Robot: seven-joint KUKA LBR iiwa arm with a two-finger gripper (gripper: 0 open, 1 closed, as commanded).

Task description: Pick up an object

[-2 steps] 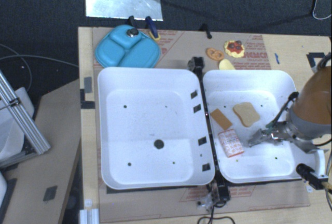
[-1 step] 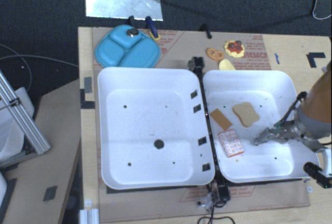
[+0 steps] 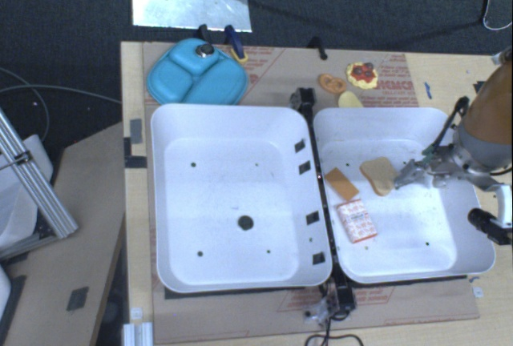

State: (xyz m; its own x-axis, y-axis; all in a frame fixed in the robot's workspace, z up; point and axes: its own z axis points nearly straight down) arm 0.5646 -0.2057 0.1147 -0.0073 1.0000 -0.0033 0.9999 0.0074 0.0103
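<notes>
Right now the gripper (image 3: 407,174) sits low over the right bin (image 3: 449,260), reaching in from the right side. Whether the fingers are spread or pressed together — cannot tell, they blur into a dark and grey tangle at this slant. Nothing visibly pinched between them.

Tan bread-like piece (image 3: 377,175) lies in the right bin, just left of the fingertips, touching or nearly touching, hard to say which. Orange block (image 3: 341,183) lies left of that, near the bin's left wall, tilted. Red-and-white packet (image 3: 356,221) lies just below the orange block, flat on the bin floor, apart from the gripper.

Left bin (image 3: 176,128) has a dark round spot (image 3: 245,223) on its floor.

On the worktop (image 3: 276,68) behind the bins: blue divided tray (image 3: 196,74) at the left, a small yellow piece (image 3: 349,100), an orange piece (image 3: 330,83) and a round red-and-yellow toy (image 3: 362,74) near the right bin's back edge.
</notes>
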